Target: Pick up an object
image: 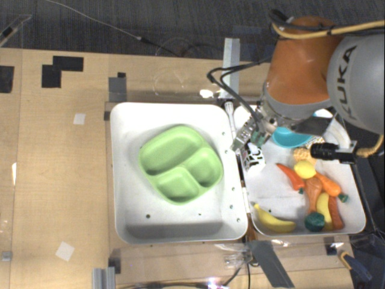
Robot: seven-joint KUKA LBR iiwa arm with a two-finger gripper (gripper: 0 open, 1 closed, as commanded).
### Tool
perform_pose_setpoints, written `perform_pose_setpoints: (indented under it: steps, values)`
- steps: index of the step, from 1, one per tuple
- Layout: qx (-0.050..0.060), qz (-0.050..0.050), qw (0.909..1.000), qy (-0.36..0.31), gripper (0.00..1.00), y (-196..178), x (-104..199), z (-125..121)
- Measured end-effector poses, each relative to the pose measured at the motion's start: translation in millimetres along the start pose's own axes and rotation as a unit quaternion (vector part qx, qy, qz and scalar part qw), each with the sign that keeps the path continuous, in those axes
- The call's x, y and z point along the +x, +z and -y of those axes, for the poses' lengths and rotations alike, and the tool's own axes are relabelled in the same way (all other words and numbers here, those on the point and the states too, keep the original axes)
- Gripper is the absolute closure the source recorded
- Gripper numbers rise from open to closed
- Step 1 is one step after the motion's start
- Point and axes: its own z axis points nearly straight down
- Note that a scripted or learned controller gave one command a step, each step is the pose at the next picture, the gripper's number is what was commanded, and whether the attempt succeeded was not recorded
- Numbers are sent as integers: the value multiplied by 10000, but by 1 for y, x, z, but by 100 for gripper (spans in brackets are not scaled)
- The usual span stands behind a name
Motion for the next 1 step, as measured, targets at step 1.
perform_pose_setpoints:
  steps: [1]
  values:
    - [-28, 27, 10000, -31, 100, -12, -1, -2]
